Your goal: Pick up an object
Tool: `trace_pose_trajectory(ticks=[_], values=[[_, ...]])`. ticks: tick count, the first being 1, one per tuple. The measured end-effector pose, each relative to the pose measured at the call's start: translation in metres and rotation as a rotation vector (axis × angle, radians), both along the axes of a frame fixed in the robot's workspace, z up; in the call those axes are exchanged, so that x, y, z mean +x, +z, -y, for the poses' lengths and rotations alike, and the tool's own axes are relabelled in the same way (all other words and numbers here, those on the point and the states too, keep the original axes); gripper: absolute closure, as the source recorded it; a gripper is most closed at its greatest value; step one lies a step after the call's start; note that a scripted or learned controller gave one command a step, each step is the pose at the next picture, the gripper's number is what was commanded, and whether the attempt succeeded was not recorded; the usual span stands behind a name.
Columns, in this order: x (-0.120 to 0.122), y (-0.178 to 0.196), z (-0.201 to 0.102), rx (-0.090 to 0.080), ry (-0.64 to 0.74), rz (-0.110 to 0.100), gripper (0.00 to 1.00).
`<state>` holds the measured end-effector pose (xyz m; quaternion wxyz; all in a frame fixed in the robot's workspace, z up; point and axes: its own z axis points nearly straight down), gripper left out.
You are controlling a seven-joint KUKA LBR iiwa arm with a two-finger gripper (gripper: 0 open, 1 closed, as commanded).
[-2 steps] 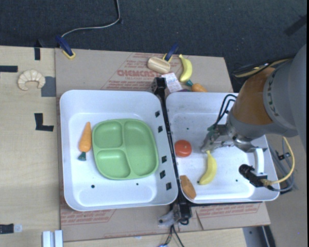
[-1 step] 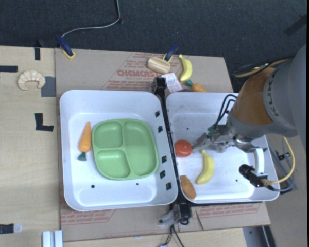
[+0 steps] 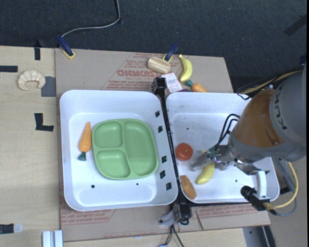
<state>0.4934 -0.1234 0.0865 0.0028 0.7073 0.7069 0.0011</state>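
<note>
We see the gripper (image 3: 208, 161) low in the right bin (image 3: 195, 107), its fingers spread and released, with 1 yellow banana (image 3: 205, 174) lying just beside and below the fingertips near the bin's front edge, not between them. That bin also carries 1 red tomato (image 3: 184, 151) near its left wall and 1 orange-brown bread piece (image 3: 188, 187) at its front-left corner. The left bin (image 3: 72, 107) carries 1 green divided plate (image 3: 125, 148) and 1 carrot (image 3: 85, 137) along its left side.
</note>
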Motion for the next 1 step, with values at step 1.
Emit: trace_pose_trajectory(ticks=[1], values=[[0.0005,0.0097,0.0005,-0.001,0.000,0.001,1.00]])
